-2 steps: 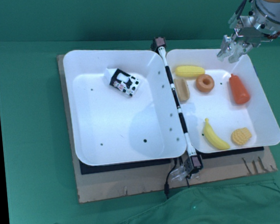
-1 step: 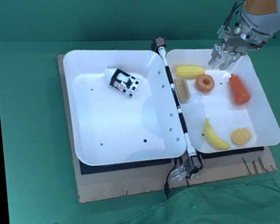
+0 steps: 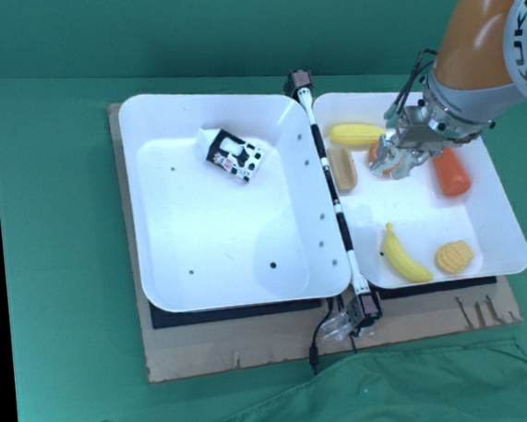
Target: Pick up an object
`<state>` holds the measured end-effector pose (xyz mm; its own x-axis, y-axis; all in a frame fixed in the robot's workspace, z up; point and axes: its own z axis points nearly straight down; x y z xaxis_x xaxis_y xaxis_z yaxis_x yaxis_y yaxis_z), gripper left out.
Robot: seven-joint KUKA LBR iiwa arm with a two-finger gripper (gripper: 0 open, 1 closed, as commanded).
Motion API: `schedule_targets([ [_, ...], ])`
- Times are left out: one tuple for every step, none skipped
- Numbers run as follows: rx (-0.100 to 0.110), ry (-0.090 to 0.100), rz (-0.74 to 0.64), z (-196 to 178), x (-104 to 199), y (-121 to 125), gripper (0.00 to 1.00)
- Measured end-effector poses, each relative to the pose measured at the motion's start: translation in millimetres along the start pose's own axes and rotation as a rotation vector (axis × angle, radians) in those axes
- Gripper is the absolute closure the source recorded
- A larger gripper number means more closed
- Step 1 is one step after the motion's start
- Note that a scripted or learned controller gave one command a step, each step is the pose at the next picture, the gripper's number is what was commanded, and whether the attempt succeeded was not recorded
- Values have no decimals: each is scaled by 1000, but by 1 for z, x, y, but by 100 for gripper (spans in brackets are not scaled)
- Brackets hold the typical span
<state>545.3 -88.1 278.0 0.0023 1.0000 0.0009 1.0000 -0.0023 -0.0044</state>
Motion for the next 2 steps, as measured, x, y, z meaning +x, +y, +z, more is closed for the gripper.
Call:
schedule_targets([
  [-17, -8, 4, -38, -69, 86, 100],
  [-12, -6, 0, -10, -54, 122, 100],
])
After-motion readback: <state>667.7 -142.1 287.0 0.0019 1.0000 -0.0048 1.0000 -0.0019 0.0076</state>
